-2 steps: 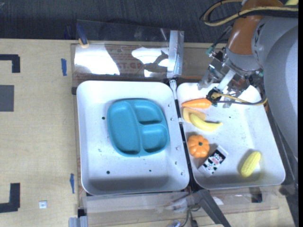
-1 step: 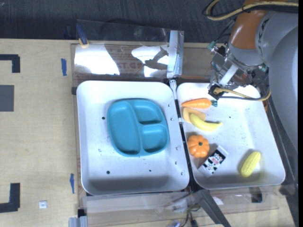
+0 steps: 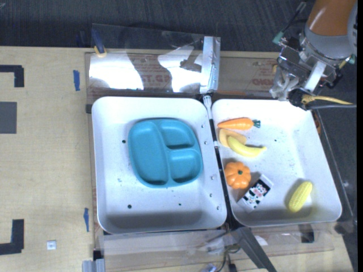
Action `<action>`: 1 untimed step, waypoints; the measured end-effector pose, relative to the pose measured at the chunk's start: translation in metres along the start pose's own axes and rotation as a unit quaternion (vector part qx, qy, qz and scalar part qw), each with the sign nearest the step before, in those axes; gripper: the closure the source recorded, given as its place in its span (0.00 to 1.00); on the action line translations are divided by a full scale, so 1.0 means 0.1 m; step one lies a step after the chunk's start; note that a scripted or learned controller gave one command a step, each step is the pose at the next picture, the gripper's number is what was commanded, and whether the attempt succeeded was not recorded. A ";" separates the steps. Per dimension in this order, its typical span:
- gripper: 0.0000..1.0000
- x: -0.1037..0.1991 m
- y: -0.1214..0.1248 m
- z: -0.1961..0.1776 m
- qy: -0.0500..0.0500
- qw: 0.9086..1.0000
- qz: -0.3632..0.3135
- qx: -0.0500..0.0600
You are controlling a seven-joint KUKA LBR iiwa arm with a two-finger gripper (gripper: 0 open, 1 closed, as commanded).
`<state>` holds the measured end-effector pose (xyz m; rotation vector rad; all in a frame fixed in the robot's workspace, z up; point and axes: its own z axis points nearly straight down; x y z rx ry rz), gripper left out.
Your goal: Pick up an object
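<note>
Carrot [image 3: 235, 123], banana [image 3: 243, 145], pumpkin [image 3: 237, 174], corn [image 3: 299, 196] in right bin [image 3: 317, 146] — gripper [image 3: 286, 89] above far rim, grip state unclear

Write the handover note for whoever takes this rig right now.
Tool: above the far edge of the right bin, nothing between its fingers; whether it is open or shut cannot be told.
Right bin: carrot and banana at the far left, pumpkin below them, black-and-white toy beside the pumpkin, corn cob near right.
Left bin: blue divided plate.
Done: nothing picked yet.
Left: descend, grasp one object, lift.
</note>
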<state>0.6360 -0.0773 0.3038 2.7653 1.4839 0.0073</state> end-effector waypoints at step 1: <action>1.00 0.39 -0.86 0.27 -0.001 1.000 0.028 0.005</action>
